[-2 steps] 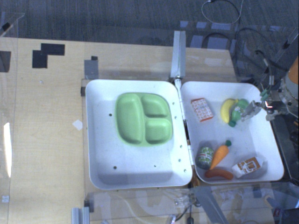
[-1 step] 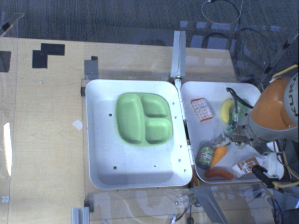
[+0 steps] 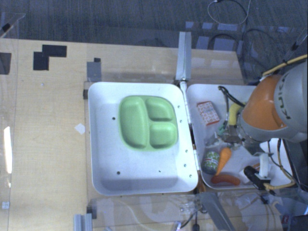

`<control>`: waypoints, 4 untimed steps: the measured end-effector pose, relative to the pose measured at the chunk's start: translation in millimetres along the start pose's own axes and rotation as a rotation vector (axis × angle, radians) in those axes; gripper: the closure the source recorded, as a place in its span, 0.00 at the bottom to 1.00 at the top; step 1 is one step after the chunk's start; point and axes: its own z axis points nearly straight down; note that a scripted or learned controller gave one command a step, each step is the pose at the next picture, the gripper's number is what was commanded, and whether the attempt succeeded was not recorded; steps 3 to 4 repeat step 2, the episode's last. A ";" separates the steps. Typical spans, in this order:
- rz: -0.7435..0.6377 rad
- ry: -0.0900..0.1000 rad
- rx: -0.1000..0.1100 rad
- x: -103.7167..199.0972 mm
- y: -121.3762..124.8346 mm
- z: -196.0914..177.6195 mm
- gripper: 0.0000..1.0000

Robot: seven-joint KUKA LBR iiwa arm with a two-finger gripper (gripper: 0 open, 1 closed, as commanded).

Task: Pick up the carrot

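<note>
Task not done. Carrot (image 3: 223, 160) lying in right bin (image 3: 192, 129), near its lower end, tilted, thick end up toward the arm (image 3: 279, 105), thin end down toward a red sausage-like thing (image 3: 226, 179). Just beside a round greenish can (image 3: 210, 161) on its left. Not lifted, resting on bin floor as far as visible.

Claw (image 3: 229, 137) low over the right bin, right above the carrot's top end, close or maybe touching; hard to call. Opening of the claw: cannot tell, wrist and orange band block most of it and the metal parts blur together. Nothing clearly held. No grasp confirmed.

Left to do, by judgement: close on the carrot, lift clear of bin. Likely at approach or pre-grasp stage. Risk: can and sausage thing crowding the carrot, could get nudged or grabbed along.

Other stuff in right bin: small red-patterned packet (image 3: 208, 112) at upper part, yellow item (image 3: 234, 113) beside the arm. Left bin (image 3: 103, 129) with green divided tray (image 3: 147, 122), well apart from the action.
</note>
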 end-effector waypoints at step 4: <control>-0.003 0.000 0.012 58.9 25.9 -142.9 1.00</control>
